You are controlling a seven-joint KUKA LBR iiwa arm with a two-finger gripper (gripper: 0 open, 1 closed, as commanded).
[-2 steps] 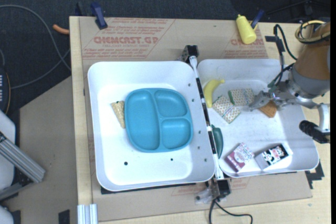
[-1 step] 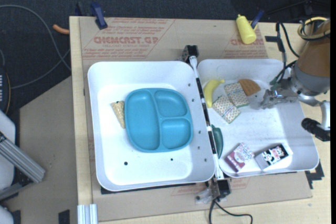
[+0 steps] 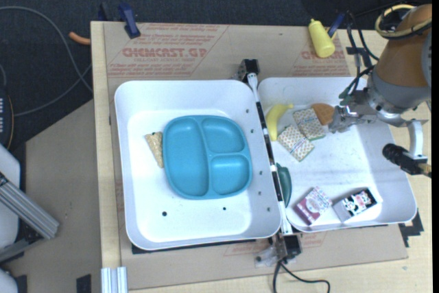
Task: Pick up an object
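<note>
Camera view looks down on two shallow white plastic bins side by side: the left bin (image 3: 137, 216) holds a blue three-compartment plastic tray (image 3: 206, 156) with a tan patterned pad (image 3: 155, 146) tucked at its 9 o'clock edge. The right bin (image 3: 398, 206) carries the loose objects: a yellow plastic banana (image 3: 276, 119) at its 10 o'clock corner, two patterned cloth squares (image 3: 300, 134) just beside it, a brown rounded piece (image 3: 324, 112) at 12 o'clock, a green item (image 3: 284, 182) against the dividing wall at 8 o'clock, and a pink-and-white packet (image 3: 312, 204) and a black-and-white box (image 3: 357, 203) at 6 o'clock. The grey arm reaches in from 3 o'clock, and its two-finger gripper (image 3: 341, 117) sits low, just beside the brown piece and the upper cloth square; whether it is spread or closed cannot be told, and nothing is visibly held. The likely target lies in that 12 o'clock cluster. The risk is crowding: touching pieces may be nudged aside, or the flat cloth may slip free.
</note>
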